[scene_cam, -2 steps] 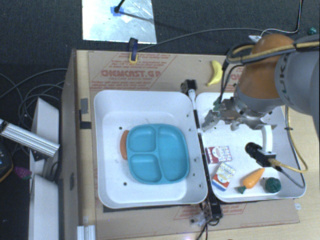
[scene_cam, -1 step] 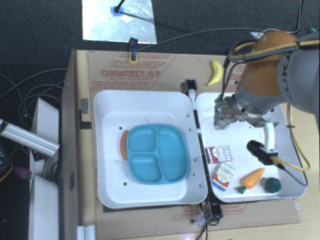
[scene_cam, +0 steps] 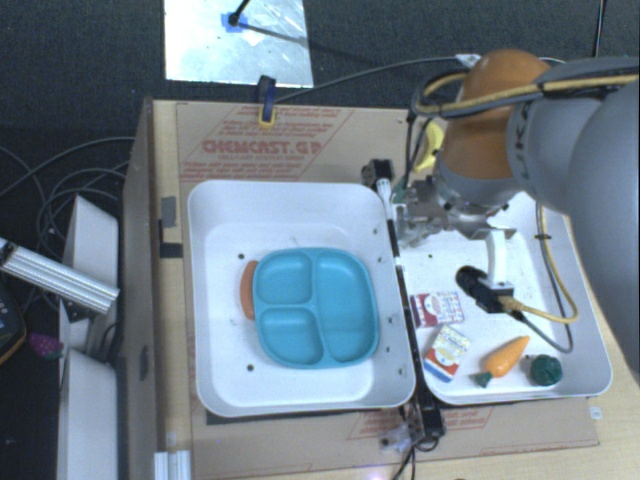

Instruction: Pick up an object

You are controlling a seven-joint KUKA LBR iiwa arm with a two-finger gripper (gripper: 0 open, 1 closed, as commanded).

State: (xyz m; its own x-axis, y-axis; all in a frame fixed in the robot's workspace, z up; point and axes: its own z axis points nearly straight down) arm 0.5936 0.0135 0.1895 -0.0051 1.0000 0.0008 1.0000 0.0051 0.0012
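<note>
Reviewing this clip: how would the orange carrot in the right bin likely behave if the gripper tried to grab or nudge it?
The carrot looks like a small toy, probably light and rigid. Its tapered, rounded body suggests it could roll or pivot when nudged. It lies close to the dark green object, which might crowd the approach.

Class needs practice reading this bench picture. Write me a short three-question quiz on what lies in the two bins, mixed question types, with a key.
1. True or false: the blue divided plate lies in the right bin.
2. Which lies nearest the toy carrot? A) dark green round object B) hot dog C) blue divided plate
3. Fill in: the hot dog lies against the plate's ____ edge.

Key: 1 false; 2 A; 3 left.
</note>
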